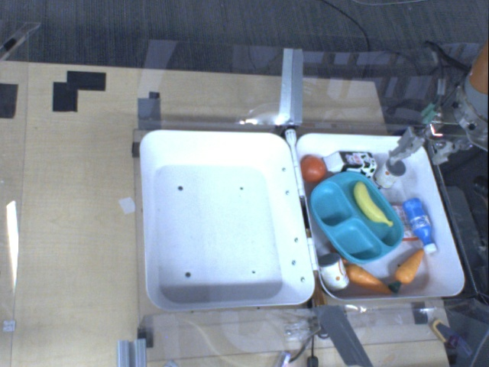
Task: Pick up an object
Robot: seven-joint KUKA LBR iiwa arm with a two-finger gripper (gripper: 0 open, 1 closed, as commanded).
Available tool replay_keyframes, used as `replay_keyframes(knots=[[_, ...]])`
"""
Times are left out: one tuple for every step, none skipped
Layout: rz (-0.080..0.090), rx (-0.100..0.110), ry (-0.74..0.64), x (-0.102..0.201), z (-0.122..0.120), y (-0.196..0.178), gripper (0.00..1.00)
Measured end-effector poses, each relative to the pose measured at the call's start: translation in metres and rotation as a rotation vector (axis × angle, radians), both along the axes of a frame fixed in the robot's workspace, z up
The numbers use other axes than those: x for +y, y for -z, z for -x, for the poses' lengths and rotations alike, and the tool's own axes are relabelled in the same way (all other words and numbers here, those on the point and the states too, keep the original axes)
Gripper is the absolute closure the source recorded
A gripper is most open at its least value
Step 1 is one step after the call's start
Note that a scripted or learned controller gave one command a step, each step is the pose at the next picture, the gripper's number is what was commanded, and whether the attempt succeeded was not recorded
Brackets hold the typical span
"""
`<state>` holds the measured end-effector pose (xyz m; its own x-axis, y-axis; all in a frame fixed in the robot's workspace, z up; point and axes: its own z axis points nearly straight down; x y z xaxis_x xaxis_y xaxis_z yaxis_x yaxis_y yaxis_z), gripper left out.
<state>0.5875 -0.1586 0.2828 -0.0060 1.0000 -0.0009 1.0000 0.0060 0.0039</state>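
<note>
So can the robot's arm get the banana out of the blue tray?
Probably yes. The banana lies on top in the blue tray, with nothing covering it, and the gripper hangs just beyond the tray's far right corner.

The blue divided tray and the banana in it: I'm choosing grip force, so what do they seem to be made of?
The blue divided tray looks like hard moulded plastic: one even colour, smooth rounded walls, a soft sheen. The banana seems a plastic toy rather than fruit, going by its flat, spotless yellow, though the view is too coarse to be sure.
</note>
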Motion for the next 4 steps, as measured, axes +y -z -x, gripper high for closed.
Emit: replay_keyframes(knots=[[0.001,-0.001,0.027,-0.022,-0.042,0.149,0.0],[0.006,-0.027,0.12,0.003,0.012,0.186,0.0],[0.011,-0.024,0.124,-0.001,0.013,0.178,1.0],[0.003,-0.001,0.024,-0.013,0.032,0.131,1.0]])
